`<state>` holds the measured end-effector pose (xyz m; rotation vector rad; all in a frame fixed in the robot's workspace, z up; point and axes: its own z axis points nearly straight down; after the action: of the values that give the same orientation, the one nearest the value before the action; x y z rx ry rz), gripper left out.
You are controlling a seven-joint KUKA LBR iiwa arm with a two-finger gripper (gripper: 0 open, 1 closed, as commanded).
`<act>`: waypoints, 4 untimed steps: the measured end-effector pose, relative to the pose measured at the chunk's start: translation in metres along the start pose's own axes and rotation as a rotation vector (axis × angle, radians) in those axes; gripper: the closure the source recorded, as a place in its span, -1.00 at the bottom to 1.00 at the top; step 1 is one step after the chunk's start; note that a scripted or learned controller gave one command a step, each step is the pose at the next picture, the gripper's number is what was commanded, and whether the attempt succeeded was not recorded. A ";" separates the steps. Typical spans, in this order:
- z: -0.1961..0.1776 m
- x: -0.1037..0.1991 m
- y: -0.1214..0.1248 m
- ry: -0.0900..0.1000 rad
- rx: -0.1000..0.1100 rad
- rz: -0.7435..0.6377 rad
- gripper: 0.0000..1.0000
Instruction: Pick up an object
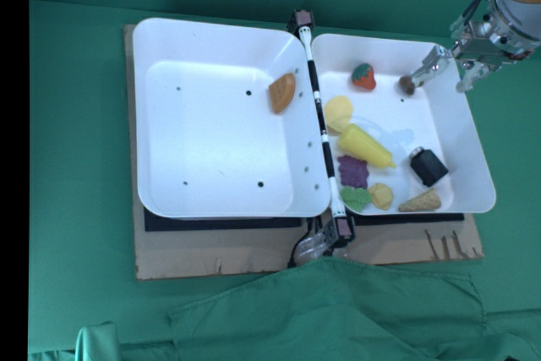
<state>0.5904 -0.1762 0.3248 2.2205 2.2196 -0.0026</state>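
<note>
My gripper (445, 78) hangs over the far right corner of the right bin (473, 156), its two fingers spread apart and open with nothing between them. A small brown ball (407, 84) lies just beyond the left fingertip; I cannot tell whether they touch. The right bin also holds a red strawberry (363, 76), a pale yellow round piece (338, 111), a yellow cone shape (365, 146), a purple grape cluster (352, 172), a green piece (355, 199), a small yellow piece (381, 196), a tan wafer cone (420, 201) and a black block (428, 166).
The left bin (169, 55) holds an orange wedge (282, 92) against its right wall. A black-and-white divider (319, 123) runs between the bins. Green cloth (338, 309) is bunched in front of the bench.
</note>
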 end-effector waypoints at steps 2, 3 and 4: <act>0.101 0.029 -0.047 0.003 0.011 0.009 -1.00; 0.144 -0.015 -0.114 -0.001 -0.012 0.011 -1.00; 0.132 -0.016 -0.110 -0.009 -0.017 0.010 1.00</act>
<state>0.4801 -0.1929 0.1930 2.2183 2.1959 0.0072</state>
